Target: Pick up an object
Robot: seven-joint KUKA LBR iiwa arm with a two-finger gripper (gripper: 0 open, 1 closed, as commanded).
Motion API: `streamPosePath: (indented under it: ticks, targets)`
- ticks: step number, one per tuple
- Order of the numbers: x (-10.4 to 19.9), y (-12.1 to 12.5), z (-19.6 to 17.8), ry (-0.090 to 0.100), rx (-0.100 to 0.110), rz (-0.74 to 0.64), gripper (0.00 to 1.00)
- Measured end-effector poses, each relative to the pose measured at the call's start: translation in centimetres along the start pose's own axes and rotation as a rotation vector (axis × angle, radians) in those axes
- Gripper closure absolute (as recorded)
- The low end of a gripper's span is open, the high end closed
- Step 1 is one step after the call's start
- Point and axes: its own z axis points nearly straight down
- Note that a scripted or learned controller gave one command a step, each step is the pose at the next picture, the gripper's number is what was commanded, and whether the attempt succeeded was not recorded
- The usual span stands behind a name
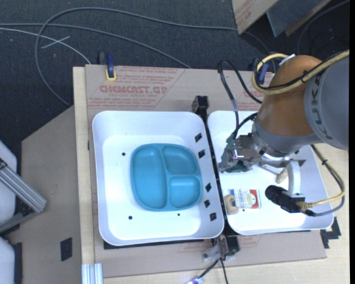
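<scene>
A dark grey carpeted floor (44, 72) fills the upper and left parts of the scene, with thin pale cables (66, 25) looping across it up and to the left, far from the fingers. The bench top (150, 89) is a pale brown board printed with faded red lettering, and a blue and yellow clamp (110, 65) grips its far edge, well to the upper left of the fingers. A cardboard box (252, 12) sits at the top, above the fingers, and a silver metal rail (19, 186) crosses the far left edge under even, soft lighting.
</scene>
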Motion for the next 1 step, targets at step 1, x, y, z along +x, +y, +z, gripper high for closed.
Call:
streamPosePath:
  ticks: [1]
  targets:
    - [5.72,1.26,-0.83,0.000,0.000,0.001,1.00]
